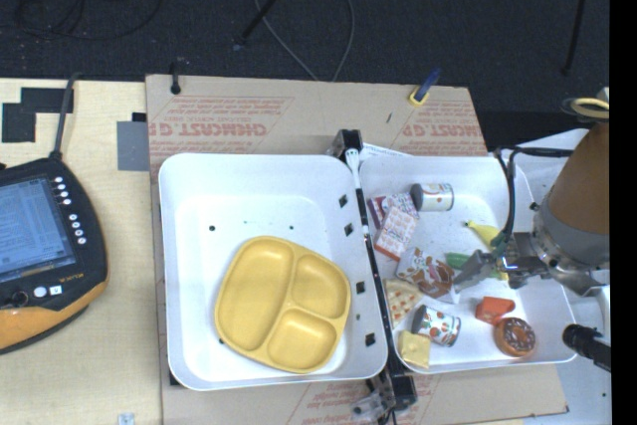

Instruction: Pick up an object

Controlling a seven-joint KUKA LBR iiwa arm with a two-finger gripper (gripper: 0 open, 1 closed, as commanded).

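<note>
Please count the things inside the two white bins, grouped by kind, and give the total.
Yellow divided tray in the left bin: 1
Small cans in the right bin: 2
Chocolate donut: 1
Red-orange toy: 1
Yellow cheese wedge: 1
Printed packets: 2
Total: 8 clear things; smaller pieces near the gripper are hard to tell.

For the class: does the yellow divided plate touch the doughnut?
Apart. The camera view shows the yellow divided plate in the left bin, the doughnut in the right bin.
</note>
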